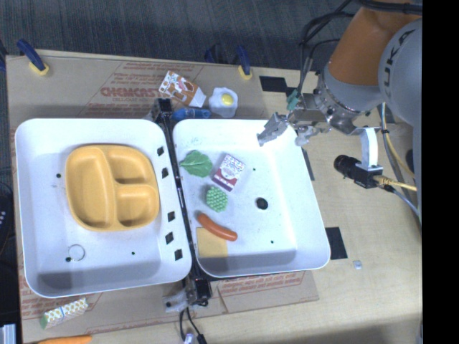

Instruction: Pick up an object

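The right white bin (305, 213) holds several small items: a green leaf piece (196, 163), a small purple and white carton (229, 172), a green bumpy piece (216, 198), a red-orange sausage (216, 228) and a yellow slice (211, 244). My gripper (285, 134) hangs over the bin's far right corner, above its rim. Its fingers (271, 130) stand apart with nothing between them. The items all lie to its left and nearer the camera, apart from it.
The left bin (29, 192) holds a yellow divided plate (113, 186). Behind the bins lie a small snack carton (176, 87), a white and yellow fried egg toy (224, 101) and a blue object (190, 112). A black round mark (262, 204) sits on the right bin's floor.
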Motion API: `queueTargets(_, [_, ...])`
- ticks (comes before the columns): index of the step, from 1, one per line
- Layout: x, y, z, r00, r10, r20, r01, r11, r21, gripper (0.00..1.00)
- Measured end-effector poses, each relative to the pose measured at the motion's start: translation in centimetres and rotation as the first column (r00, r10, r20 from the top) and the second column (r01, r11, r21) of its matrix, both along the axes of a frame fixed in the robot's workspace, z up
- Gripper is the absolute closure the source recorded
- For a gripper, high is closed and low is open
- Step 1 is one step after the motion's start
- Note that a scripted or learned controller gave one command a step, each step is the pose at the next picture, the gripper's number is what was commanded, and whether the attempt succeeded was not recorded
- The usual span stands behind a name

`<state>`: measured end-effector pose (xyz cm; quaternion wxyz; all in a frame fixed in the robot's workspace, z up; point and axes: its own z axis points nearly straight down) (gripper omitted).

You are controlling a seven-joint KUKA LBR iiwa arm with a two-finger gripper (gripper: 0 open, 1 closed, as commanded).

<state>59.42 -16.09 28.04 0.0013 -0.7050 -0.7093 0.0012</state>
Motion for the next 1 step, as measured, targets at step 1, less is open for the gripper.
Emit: queueTargets(1, [3.06, 0.93, -18.46, 0.971, 0.24, 0.01, -0.24, 0.971, -0.003, 0.0])
